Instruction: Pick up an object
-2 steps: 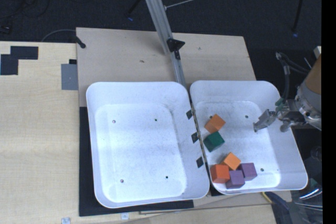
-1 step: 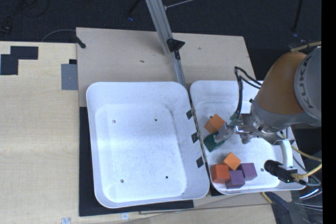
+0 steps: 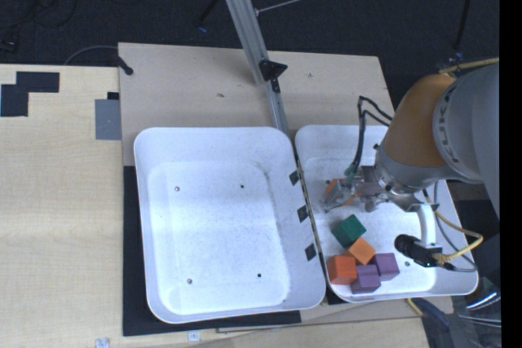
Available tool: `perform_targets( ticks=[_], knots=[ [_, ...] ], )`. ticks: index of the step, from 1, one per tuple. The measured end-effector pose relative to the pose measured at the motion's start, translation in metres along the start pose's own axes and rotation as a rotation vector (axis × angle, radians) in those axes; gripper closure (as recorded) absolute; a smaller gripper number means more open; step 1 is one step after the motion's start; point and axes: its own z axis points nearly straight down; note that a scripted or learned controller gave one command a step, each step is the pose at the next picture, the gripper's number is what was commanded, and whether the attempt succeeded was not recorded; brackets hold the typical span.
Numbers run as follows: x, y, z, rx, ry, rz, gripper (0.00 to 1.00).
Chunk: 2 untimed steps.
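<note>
Toward 4 o'clock in the camera view, inside the right bin (image 3: 326, 144), sits a tight cluster of small blocks: a green block (image 3: 350, 229) tilted on a corner, an orange block (image 3: 362, 250) touching it at its 5 o'clock, a red-orange block (image 3: 342, 268) at the cluster's 8 o'clock, and two purple blocks (image 3: 386, 264) (image 3: 367, 279) side by side at 4 o'clock. All lie on the bin floor near its lower rim.

Hand (image 3: 347, 193): hangs low over the right bin, just past the green block at that block's 12 o'clock. Cannot tell how far open it is; nothing visibly held. Arm's orange band (image 3: 412, 122) and grey body enter from 3 o'clock.

Left bin (image 3: 214, 224): white, speckled, touching the right bin along a clipped seam. Both rest on a pale wooden desk (image 3: 57, 200). An aluminium rail (image 3: 243, 16) slants up to 12 o'clock over dark floor with cables.
</note>
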Motion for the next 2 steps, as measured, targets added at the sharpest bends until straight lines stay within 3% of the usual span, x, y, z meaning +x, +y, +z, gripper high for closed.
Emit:
perform_targets(
  ticks=[1, 2],
  knots=[
    [-0.0002, -0.0001, -0.0073, 0.003, 0.001, 0.001, 1.0],
    [-0.0003, -0.0002, -0.0068, 0.004, 0.001, 0.002, 0.0]
  ],
)
